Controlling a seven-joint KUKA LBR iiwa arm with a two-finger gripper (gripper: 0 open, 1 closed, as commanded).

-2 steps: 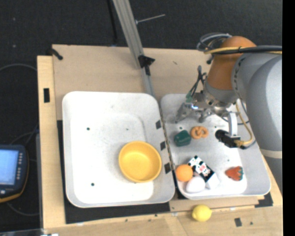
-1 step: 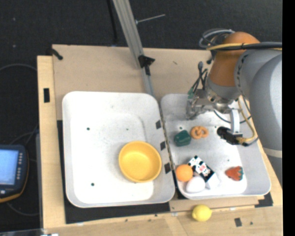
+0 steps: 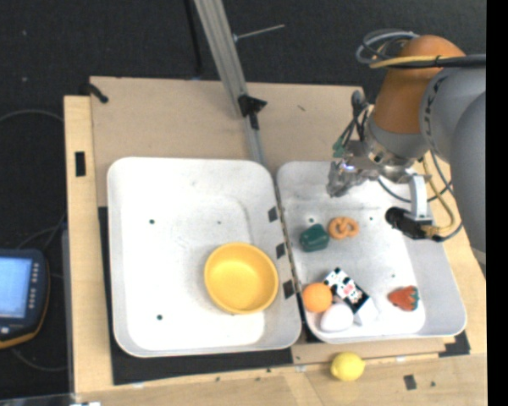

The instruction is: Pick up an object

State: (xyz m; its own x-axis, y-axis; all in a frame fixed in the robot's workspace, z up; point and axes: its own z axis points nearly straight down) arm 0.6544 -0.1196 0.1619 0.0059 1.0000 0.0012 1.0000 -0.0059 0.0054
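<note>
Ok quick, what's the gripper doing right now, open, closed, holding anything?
Gripper: over the far end of the right bin, nothing seen in it; open or closed cannot be told.

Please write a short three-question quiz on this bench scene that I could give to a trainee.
1. True or false: the yellow bowl sits in the left bin.
2. Which item lies outside both bins, on the bench's near edge? A) orange ball B) yellow lemon C) red strawberry
3. Fill in: the gripper hangs over the far part of the ____ bin.

Key
1. True.
2. B; the ball and the strawberry lie in the right bin.
3. Right, away from the green object and the orange pretzel-shaped toy.
</note>
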